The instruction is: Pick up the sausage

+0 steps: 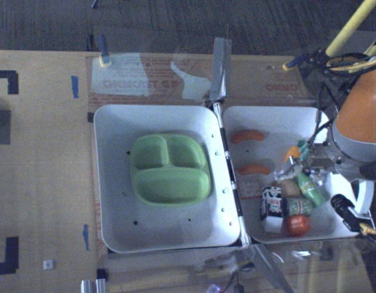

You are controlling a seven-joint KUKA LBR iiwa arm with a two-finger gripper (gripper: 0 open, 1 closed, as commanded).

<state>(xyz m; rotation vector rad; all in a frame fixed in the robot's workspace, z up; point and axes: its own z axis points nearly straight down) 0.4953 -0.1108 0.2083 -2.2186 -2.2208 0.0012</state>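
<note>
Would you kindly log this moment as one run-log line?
task: pick up sausage | sausages: two, lying in right bin | gripper: over toy pile, right of sausages | green tray: left bin

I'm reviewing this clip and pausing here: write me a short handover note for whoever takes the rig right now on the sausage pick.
Hand: low over the clutter in the right bin; I cannot tell if it is open or shut, and no sausage is seen in it.
Sausages: two in the right bin, upper sausage near the back, lower sausage mid-bin, both lying flat.
Other things: green divided plate in the left bin; tomato and cow-patterned carton at the right bin's front.
Done: nothing lifted.
Left: grasp and lift a sausage.
</note>
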